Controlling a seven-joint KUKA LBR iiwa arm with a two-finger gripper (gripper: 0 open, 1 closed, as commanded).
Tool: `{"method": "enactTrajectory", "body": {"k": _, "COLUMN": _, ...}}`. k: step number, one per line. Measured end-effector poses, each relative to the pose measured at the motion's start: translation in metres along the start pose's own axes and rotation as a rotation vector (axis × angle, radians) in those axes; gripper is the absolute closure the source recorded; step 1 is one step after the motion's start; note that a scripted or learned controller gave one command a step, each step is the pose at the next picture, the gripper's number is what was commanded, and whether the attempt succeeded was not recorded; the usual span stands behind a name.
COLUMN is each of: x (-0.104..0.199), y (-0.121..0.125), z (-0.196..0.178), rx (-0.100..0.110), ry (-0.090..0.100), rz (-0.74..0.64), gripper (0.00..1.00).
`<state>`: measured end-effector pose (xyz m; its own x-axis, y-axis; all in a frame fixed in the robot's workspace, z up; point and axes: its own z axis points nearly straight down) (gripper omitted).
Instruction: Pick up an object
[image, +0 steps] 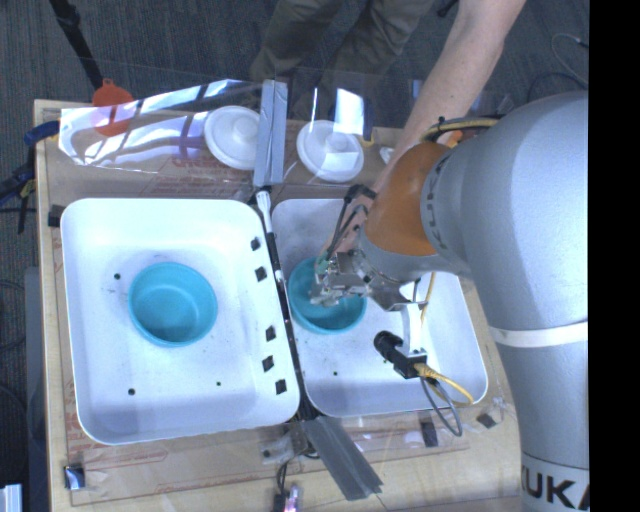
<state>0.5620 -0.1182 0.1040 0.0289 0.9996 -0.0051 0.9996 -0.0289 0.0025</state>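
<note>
A blue bowl rests in the left bin, near its middle. A second blue bowl lies in the right bin close to the divider. My gripper hangs right over this second bowl, its metal fingers down at the bowl's inner rim. The wrist and the orange band cover the bowl's right side. I cannot make out how the fingers stand or whether anything is between them.
A person's arm reaches in from the top toward the right bin's far edge. Two white lids and a plastic sheet lie on the bench behind the bins. The grey arm covers the right bin's right part.
</note>
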Motion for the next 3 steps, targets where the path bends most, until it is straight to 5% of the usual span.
{"method": "enactTrajectory", "body": {"k": 1, "x": 0.027, "y": 0.035, "z": -0.12, "rx": 0.001, "ry": 0.005, "rz": -0.059, "gripper": 1.0}}
{"method": "enactTrajectory", "body": {"k": 2, "x": -0.014, "y": -0.033, "z": -0.057, "rx": 0.006, "ry": 0.006, "rz": -0.194, "gripper": 1.0}}
{"method": "enactTrajectory", "body": {"k": 3, "x": -0.014, "y": -0.033, "z": -0.057, "rx": 0.005, "ry": 0.006, "rz": -0.194, "gripper": 0.0}}
